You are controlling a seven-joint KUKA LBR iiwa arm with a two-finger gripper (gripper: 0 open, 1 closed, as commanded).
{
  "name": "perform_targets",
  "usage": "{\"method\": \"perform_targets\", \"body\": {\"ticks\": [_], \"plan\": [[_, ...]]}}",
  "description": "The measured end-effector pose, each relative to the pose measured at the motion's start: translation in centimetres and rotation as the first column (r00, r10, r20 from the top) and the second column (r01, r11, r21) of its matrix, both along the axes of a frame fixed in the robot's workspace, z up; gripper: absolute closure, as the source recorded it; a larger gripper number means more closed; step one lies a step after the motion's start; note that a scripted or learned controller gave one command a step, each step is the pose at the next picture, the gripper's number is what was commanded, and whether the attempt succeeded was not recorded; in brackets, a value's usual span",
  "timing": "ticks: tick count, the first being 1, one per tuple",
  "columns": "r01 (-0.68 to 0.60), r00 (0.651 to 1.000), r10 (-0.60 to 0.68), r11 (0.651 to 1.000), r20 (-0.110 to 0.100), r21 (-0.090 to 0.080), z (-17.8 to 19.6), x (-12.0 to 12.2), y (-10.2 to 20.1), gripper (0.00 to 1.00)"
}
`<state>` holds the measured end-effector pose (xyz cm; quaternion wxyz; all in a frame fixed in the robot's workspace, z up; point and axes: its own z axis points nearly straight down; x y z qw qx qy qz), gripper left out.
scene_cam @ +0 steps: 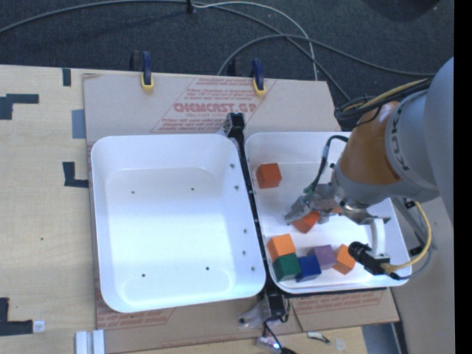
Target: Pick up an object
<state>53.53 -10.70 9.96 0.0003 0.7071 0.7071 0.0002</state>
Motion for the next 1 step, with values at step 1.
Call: {"method": "perform_targets", "body": {"ticks": [1], "plan": [[-0.009, 1.000, 0.009, 1.000, 0.005, 0.002, 9.30, -3.57, 9.34, 1.00]]}}
